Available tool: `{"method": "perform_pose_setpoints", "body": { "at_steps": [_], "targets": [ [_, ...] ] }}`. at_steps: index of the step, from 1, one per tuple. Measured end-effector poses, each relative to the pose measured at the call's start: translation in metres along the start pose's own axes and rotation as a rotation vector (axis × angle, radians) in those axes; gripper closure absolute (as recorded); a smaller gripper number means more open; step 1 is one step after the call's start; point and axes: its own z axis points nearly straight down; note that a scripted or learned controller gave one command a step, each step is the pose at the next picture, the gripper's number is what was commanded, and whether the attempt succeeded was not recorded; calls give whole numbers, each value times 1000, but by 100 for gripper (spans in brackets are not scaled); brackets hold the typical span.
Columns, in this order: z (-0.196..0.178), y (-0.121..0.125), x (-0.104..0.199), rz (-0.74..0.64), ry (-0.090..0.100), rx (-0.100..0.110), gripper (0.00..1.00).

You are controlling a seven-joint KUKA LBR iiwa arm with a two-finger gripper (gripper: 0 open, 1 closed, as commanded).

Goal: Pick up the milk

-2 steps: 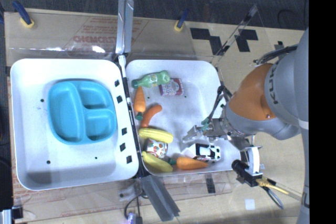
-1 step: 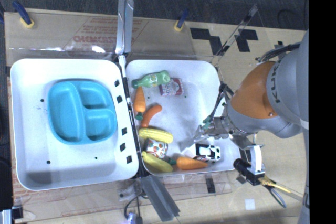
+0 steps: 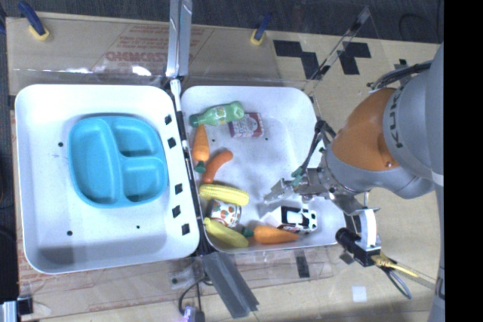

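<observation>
The milk (image 3: 297, 219) lay at the right bin's (image 3: 290, 96) five o'clock corner, touching a carrot (image 3: 275, 235); the end effector (image 3: 293, 188) hovered just above it, aperture indeterminable, and a descent risked snagging the carrot or the bin wall.

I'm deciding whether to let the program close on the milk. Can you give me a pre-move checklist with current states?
1. Small black-and-white milk carton in view in the right white bin: ok.
2. Two-finger gripper near the carton: ok, just above it in the image.
3. Carton between the fingers: cannot tell.
4. Space around the carton: not ok, an orange carrot lies against its lower left side.
5. Carton away from the bin wall: not ok, it sits near the corner.
</observation>
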Motion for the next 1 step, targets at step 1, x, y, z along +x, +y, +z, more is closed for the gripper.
{"method": "perform_pose_setpoints", "body": {
  "at_steps": [1],
  "targets": [
    [-9,0,1,-5,1,1,100]
  ]
}}
